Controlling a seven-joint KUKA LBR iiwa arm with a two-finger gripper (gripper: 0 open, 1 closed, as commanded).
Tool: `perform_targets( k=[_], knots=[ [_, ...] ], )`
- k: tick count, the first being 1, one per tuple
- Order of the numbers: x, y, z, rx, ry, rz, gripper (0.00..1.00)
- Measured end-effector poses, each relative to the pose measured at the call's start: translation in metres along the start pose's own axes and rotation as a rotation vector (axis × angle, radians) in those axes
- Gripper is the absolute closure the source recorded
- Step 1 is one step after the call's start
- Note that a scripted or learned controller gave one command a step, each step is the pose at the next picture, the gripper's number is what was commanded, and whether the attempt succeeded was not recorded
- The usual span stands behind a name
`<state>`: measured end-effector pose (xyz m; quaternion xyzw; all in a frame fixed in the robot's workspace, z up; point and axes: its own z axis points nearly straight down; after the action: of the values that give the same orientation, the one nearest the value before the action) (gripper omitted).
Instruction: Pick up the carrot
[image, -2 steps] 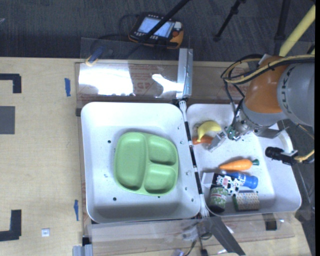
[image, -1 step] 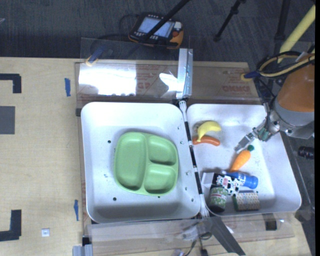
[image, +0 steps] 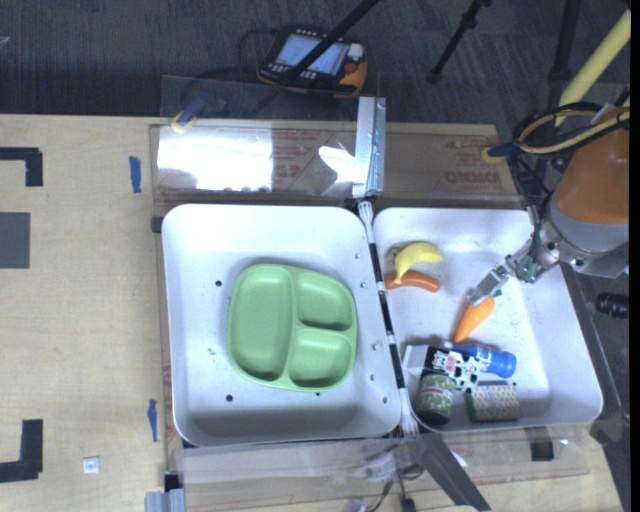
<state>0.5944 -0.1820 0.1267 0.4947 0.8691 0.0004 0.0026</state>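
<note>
nearest the lens, a small tin (image: 436, 392) and a blue bottle (image: 478, 361) crowd the right bin's (image: 575, 330) front edge, while just behind them the carrot (image: 473, 318) lies on the floor, its leafy end pinched by the gripper (image: 493, 282), so lifting remains.

A divided plate (image: 292, 325) lies in the left bin (image: 190, 240). In the right bin (image: 570, 350), the carrot (image: 473, 318) lies right of a banana (image: 415, 257), behind what may be a bottle (image: 470, 362). The gripper (image: 520, 266) hovers right of the carrot.
</note>
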Motion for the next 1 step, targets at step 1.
perform_targets(
  k=[1],
  knots=[
    [0.0338, -0.0231, 0.0401, -0.002, 0.001, -0.231, 0.00]
  ],
)
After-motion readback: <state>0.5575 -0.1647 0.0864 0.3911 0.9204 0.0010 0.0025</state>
